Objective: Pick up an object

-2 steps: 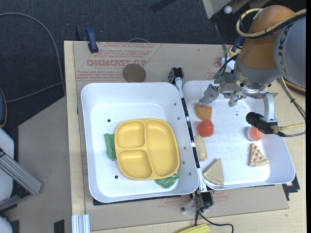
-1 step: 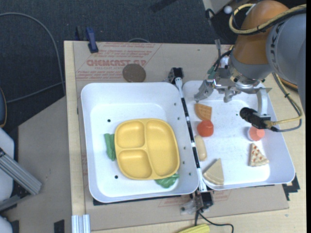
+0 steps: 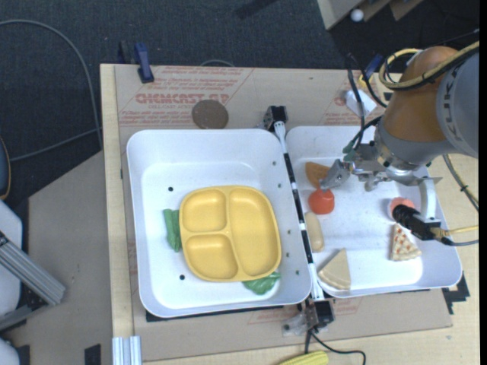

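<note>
In the camera view, the surface point(image 3: 228, 90) carried two white bins side by side. The left bin point(image 3: 152, 204) held a yellow divided plate point(image 3: 228, 233), with a green piece point(image 3: 173, 229) at its 9 o'clock side and another green piece point(image 3: 262, 284) at its 5 o'clock edge.

In the right bin point(image 3: 365, 280), the jaws point(image 3: 337, 175) stood at about 11 o'clock, just beside an orange wedge point(image 3: 316, 172). I could not tell how far they were open, and nothing was visibly between them. A red object point(image 3: 323, 201) lay just below. A pizza slice point(image 3: 403, 243) lay at 4 o'clock, a sandwich wedge point(image 3: 335, 270) at 7 o'clock, and a pale roll point(image 3: 313, 233) against the left wall.
</note>
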